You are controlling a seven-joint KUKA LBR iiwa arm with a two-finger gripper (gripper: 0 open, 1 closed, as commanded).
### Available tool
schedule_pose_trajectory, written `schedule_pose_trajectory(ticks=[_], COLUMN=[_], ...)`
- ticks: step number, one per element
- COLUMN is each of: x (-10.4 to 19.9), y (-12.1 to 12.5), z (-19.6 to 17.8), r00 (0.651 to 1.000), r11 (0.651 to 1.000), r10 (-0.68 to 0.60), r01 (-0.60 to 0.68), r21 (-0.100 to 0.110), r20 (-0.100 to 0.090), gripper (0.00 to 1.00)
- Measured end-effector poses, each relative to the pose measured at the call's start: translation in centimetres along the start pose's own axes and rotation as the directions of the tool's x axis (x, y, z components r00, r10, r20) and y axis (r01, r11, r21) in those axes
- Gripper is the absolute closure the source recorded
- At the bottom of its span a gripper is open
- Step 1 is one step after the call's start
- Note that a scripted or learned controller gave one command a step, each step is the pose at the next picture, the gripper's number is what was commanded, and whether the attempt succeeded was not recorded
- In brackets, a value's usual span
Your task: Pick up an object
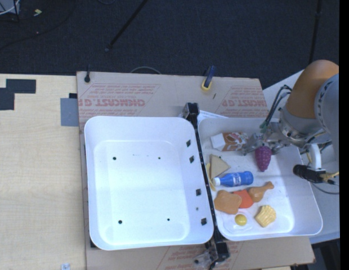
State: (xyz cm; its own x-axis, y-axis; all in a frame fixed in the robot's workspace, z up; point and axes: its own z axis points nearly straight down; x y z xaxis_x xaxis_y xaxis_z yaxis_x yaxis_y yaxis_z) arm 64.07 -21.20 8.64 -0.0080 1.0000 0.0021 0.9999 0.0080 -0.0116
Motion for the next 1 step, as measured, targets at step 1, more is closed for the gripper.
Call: schedule_pose_trajectory(ticks=[1], x=[0.07], y=[-0.31], z=[-0.1], r00=[1.0], r11=[1.0], r10=[0.004], r01=[-0.004], r21=[-0.008], r20=[0.002], gripper=[0.0])
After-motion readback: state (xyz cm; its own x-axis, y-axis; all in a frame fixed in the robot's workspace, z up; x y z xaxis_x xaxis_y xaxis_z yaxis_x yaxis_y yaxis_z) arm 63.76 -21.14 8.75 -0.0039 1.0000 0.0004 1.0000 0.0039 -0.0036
